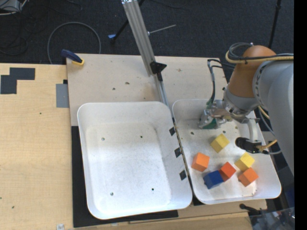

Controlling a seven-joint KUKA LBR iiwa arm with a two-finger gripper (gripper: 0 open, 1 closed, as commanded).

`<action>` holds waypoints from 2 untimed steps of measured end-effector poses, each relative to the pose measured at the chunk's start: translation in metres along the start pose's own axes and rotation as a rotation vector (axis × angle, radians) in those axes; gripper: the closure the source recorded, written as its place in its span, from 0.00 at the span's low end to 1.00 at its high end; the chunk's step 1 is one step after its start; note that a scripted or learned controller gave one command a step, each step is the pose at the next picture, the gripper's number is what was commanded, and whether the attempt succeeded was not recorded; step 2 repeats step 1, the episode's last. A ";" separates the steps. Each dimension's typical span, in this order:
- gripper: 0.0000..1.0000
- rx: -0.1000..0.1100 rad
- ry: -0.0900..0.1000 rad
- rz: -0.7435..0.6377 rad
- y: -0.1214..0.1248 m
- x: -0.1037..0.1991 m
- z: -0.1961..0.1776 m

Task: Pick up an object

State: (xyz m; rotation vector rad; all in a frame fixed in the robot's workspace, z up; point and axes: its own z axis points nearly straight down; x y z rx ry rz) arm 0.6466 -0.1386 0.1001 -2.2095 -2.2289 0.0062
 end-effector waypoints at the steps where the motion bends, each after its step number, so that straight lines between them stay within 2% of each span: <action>1: 1.00 -0.011 0.003 0.004 0.006 0.061 -0.095; 2: 1.00 -0.011 0.003 0.004 0.006 0.061 -0.095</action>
